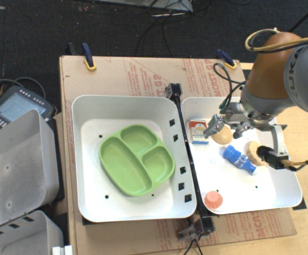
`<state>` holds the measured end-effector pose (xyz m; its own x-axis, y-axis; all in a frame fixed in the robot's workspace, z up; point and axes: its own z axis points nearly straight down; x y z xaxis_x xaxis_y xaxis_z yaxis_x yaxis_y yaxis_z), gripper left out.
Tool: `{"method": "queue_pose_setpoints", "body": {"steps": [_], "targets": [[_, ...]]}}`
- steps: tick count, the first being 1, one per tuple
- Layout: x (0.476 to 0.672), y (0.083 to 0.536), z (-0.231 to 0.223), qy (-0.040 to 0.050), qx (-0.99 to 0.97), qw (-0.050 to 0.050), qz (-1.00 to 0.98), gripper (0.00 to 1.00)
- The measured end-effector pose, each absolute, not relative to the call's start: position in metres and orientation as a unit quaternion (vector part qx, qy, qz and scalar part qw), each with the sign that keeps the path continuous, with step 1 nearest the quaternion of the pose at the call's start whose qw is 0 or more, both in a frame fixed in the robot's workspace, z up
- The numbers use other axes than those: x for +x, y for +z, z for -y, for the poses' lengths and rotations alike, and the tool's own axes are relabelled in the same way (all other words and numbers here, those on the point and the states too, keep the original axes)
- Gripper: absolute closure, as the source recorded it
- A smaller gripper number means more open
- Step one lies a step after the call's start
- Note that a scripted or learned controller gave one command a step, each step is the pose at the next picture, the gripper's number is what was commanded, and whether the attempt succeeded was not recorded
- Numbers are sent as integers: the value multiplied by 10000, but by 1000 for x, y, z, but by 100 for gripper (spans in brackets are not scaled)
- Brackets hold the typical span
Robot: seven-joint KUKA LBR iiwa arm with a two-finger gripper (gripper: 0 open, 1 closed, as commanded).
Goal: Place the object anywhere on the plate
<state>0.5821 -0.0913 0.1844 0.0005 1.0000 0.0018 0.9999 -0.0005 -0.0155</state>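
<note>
Two-finger gripper (224, 130) low over tan rounded object (222, 136) in right white bin (281, 195); finger state unclear. Green three-compartment plastic plate (137, 159) awaiting drop.

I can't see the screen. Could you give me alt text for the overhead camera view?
A robot arm's gripper hangs over the right bin, among a tan lump, a small carton, a blue bottle and a pink cap. A green divided plate lies in the left bin.

At your 3 o'clock, "KU" on the grey arm (307, 76), red cardboard (143, 73) print unreadable
</note>
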Motion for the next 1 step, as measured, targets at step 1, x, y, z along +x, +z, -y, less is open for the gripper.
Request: {"method": "queue_pose_setpoints", "body": {"steps": [1], "targets": [[585,193,91,1,-7066,3,7076,0]]}}
